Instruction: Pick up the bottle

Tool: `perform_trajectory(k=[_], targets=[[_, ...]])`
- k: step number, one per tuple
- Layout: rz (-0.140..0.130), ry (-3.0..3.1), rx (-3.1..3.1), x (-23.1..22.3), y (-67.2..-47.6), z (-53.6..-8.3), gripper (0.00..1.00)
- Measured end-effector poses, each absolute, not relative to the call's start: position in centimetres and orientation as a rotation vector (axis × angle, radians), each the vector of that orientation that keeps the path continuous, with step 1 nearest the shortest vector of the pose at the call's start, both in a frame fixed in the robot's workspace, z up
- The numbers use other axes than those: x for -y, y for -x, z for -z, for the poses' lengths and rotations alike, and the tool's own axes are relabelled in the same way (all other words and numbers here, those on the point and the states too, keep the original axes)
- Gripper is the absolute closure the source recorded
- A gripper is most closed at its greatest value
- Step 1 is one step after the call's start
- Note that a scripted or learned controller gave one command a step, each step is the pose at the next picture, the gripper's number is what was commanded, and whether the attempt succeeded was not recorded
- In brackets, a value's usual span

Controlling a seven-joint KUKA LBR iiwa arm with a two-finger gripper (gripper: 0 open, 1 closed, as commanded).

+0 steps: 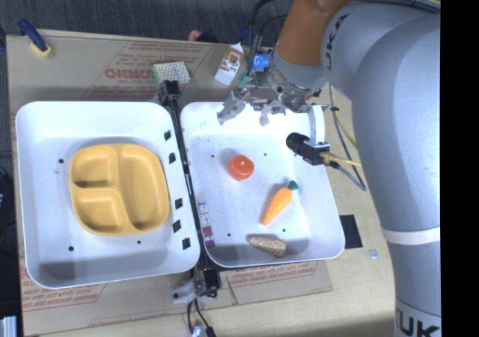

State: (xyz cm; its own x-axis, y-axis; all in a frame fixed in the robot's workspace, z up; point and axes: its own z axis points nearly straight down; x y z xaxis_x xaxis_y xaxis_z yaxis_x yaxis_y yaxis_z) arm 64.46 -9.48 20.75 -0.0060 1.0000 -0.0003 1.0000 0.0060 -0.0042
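Bench lot, two white bins side by side. Left bin (30,178): held one yellow divided plate (118,187), lying flat near its middle. Right bin (322,208): held three loose items well apart, presumably scattered so each could be taken singly. These were a small orange-red bottle (241,167), apparently seen end-on near the bin's middle; a toy carrot (275,206) lying slantwise towards the near right; and a brown oblong piece (267,245) against the near wall. Gripper (248,112): hung over the right bin's far edge, jaws spread with nothing between them, beyond the bottle and clear of it. Judgement: the pick was not yet made. The jaws were parted ready to straddle the bottle, with room on every side to descend.
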Motion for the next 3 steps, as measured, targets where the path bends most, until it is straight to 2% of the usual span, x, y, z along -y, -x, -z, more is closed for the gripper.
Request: perform_trajectory(k=[1, 2, 3], targets=[[-0.007, 2.514, 1.876, 12.7, -65.6, -9.1, 0.0], [-0.008, 2.506, 1.883, 12.6, -65.6, -10.2, 1.0], [-0.008, 2.719, 1.564, 5.6, -58.3, -19.2, 1.0]])
